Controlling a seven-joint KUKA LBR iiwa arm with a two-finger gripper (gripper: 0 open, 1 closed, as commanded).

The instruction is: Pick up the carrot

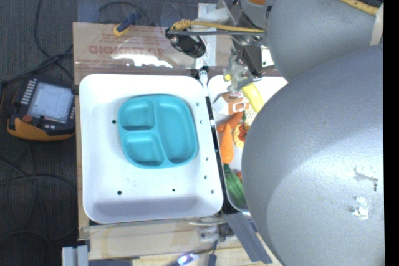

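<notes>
The carrot (226, 136) is a long orange piece lying along the left side of the right bin (216, 89), close to the wall between the two bins. My gripper (235, 80) hangs over the far left corner of that bin, above and a little beyond the carrot's far end. The grey arm covers most of the right bin and hides the carrot's right side.
A yellow item (251, 96) and an orange-and-white item (235, 106) lie just under the gripper. Something green (233, 184) sits at the bin's near end. The left bin (100, 152) holds a blue divided tray (157, 129). A cardboard sheet (124, 47) lies behind the bins.
</notes>
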